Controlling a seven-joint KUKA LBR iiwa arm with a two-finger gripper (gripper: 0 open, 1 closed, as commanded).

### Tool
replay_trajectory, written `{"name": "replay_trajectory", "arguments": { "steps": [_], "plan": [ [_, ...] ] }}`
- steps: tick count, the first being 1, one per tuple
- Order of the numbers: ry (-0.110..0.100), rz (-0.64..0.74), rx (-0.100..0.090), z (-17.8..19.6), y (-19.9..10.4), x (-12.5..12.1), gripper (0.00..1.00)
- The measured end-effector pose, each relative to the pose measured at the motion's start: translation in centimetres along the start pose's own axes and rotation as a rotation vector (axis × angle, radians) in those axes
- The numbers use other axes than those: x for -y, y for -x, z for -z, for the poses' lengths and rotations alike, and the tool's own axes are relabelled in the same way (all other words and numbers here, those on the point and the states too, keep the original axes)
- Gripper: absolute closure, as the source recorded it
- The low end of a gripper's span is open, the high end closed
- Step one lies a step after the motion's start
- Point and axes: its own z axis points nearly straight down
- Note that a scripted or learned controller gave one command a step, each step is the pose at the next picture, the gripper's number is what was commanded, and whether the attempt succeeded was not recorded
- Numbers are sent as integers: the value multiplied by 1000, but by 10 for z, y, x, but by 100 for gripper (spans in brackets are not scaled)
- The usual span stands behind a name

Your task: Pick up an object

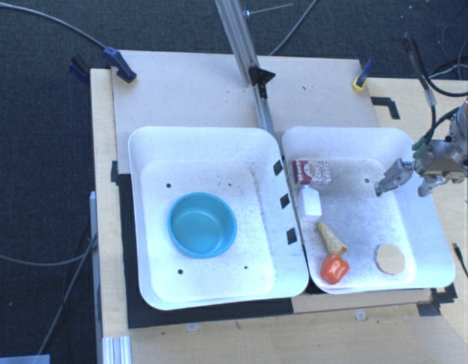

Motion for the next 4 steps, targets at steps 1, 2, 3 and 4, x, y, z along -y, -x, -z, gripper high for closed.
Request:
{"name": "replay_trajectory", "arguments": {
  "steps": [1, 2, 3, 4],
  "plan": [
    [-12, -1, -3, -65, -2, -1, 0],
    [-11, -1, -3, -129, 2, -1, 0],
    [-9, -1, -4, -183, 1, 0, 0],
    [-1, -3, -3, -167, 1, -2, 100]
  ]
}}
